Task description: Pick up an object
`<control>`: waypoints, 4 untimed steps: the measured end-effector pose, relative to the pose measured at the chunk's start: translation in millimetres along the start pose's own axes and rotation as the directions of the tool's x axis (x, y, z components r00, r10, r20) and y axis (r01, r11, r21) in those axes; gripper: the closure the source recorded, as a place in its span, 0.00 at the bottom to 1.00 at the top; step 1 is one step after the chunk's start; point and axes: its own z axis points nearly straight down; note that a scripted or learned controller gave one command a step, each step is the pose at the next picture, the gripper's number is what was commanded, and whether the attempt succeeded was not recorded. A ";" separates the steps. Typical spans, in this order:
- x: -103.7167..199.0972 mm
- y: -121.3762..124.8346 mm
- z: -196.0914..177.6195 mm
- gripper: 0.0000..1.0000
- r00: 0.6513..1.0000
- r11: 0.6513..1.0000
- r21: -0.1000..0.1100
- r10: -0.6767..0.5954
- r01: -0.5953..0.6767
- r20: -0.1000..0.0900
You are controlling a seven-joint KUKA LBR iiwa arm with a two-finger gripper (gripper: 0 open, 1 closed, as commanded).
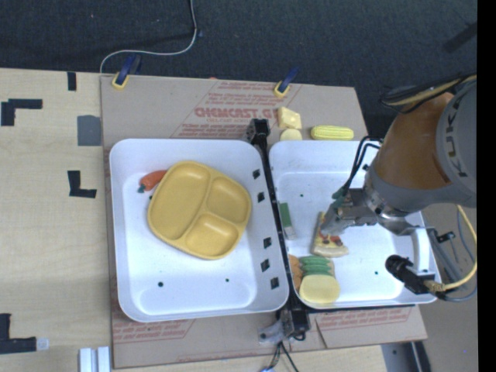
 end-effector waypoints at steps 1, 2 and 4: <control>-3.2 1.7 5.0 0.00 1.000 1.000 0.002 0.003 -0.003 0.002; -30.8 32.5 49.4 0.00 1.000 1.000 0.004 0.005 -0.005 0.005; -46.6 24.7 102.7 0.00 1.000 1.000 -0.003 0.002 -0.002 0.003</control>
